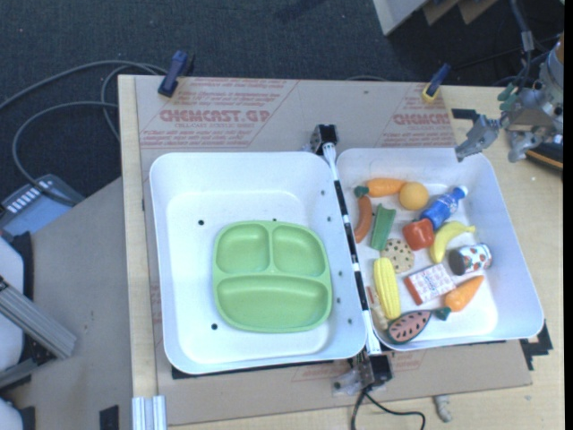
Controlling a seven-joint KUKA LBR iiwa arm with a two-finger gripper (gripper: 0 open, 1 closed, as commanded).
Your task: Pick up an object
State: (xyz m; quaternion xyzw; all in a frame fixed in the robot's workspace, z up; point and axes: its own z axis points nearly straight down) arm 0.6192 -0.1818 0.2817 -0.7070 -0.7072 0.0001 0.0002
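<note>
Bench (pixel 269 106): brown board, printed red lettering, blue clamps at the far edge.
Left bin (pixel 179 186): shallow white plastic, holding a smooth green divided plate (pixel 271 276) with three compartments.
Right bin (pixel 510 276): same white plastic, crowded with toy food: ridged yellow corn (pixel 386 287), round orange (pixel 413 195), curved banana (pixel 450 236), blue bottle (pixel 442 208), carrot (pixel 464 295).
End effector (pixel 472 139): grey metal, above the right bin's far right corner, nothing pinched; finger spacing impossible to tell.
Toys relative to end effector: below, nearer the camera, apart.

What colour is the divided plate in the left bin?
Light green; the divided plate shows plainly in the camera view, lying flat in the left bin.
</note>
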